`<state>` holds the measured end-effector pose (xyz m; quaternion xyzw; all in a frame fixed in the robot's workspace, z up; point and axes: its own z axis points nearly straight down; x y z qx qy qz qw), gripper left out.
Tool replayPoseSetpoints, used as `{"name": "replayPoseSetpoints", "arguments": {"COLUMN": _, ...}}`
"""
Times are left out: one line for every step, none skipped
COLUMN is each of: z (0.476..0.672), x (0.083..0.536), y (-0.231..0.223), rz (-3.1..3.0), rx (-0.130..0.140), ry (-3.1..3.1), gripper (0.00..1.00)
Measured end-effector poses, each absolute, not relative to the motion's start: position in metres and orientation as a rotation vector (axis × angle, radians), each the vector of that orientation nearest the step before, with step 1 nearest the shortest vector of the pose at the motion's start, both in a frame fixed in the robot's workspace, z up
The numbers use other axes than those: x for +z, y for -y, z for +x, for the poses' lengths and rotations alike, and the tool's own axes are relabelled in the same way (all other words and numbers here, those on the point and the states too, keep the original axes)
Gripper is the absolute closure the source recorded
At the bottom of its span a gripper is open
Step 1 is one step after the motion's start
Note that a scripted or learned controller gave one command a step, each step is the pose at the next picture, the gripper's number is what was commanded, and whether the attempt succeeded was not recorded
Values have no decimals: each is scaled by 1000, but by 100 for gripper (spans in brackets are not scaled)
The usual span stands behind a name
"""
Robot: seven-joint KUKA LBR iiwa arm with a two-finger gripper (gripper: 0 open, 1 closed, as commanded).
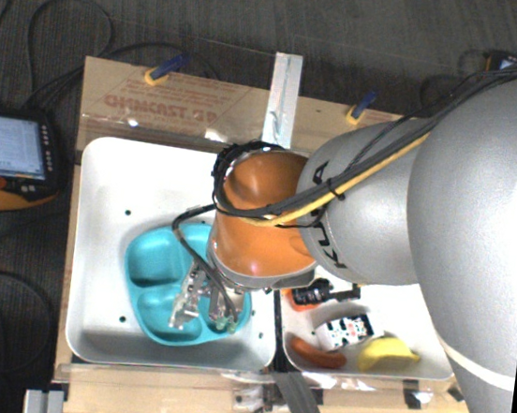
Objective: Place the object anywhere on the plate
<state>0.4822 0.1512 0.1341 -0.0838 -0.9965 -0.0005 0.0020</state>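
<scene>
A turquoise plate (153, 277) with divided sections lies in the left bin (104, 228), toward its front right. My gripper (202, 305) hangs from the orange wrist directly over the plate's right part, low above it. The metal of the gripper blurs against the plate, and I cannot make out an object in it. The wrist hides the plate's upper right side.
The right bin (435, 371) holds a yellow object (386, 353), a red-brown sausage shape (319, 355), a white patterned box (344, 328) and a small orange-black item (308, 295). The big grey arm covers most of that bin. A pendant (9, 151) lies left of the bench.
</scene>
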Motion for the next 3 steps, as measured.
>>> {"name": "replayPoseSetpoints", "arguments": {"z": 483, "x": 183, "y": -65, "rz": -107, "rx": 1, "ry": 3139, "gripper": 100}}
{"name": "replayPoseSetpoints", "arguments": {"z": 483, "x": 183, "y": -65, "rz": -106, "rx": 0, "ry": 3139, "gripper": 0}}
{"name": "replayPoseSetpoints", "arguments": {"z": 483, "x": 192, "y": -66, "rz": -106, "rx": -4, "ry": 3138, "gripper": 100}}
